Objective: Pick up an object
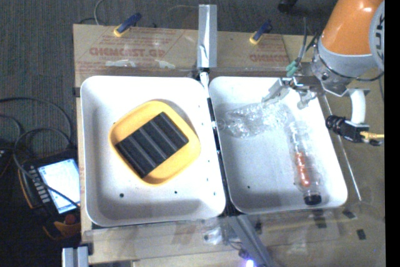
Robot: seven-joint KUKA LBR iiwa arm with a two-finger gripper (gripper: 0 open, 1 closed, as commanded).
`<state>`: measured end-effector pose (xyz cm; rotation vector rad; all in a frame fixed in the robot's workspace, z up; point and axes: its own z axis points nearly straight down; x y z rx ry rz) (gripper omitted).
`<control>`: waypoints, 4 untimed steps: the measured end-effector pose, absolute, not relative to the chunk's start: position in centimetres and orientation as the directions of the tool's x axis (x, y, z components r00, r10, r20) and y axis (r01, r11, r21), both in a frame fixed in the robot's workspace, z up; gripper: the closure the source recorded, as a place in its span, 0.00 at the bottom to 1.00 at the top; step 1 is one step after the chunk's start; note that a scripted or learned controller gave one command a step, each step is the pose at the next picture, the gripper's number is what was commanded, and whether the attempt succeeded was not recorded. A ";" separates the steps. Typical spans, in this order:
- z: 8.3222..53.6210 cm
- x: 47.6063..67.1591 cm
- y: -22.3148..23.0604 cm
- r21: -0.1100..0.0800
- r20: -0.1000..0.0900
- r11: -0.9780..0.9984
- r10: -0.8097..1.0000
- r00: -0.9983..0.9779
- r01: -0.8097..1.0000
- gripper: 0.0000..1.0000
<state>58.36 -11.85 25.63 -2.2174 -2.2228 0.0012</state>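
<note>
Now, pincer [290,90]: you see it over the far right corner of the right bin [250,194], its two fingers spread apart with nothing between them, so released.
Arm [356,22]: it comes in from the right, orange band above the grey wrist, tilted toward the bin.
Wrap [253,119]: crumpled clear plastic, just beside and below the fingertips; whether a finger touches it, you cannot tell.
Bottle [303,162]: clear, lying lengthwise along the right side of the right bin, dark cap toward the near edge, reddish content inside; near the pincer but apart from it.
Tray [155,141]: yellow with a black ribbed insert, lying aslant in the left bin [100,103], well apart from the pincer.
Task's thing: no object is lifted; the wrap and the bottle are the nearest candidates, I judge.
Risk, wrap: thin and springy, it may slip out as the fingers close, or only a fold gets pinched.
Risk, bottle: round and smooth, it may roll from an off-centre squeeze.
Risk, wall: so close to the corner, a finger may strike the bin's rim on descent.
</note>
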 end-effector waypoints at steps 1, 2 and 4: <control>15.2 55.7 -22.3 -0.002 0.001 0.008 1.000 -0.008 1.000 0.00; 9.9 54.8 -21.7 0.008 0.005 0.094 0.996 -0.094 0.996 0.00; 18.5 58.2 -14.8 0.001 0.000 0.177 0.984 -0.177 0.984 1.00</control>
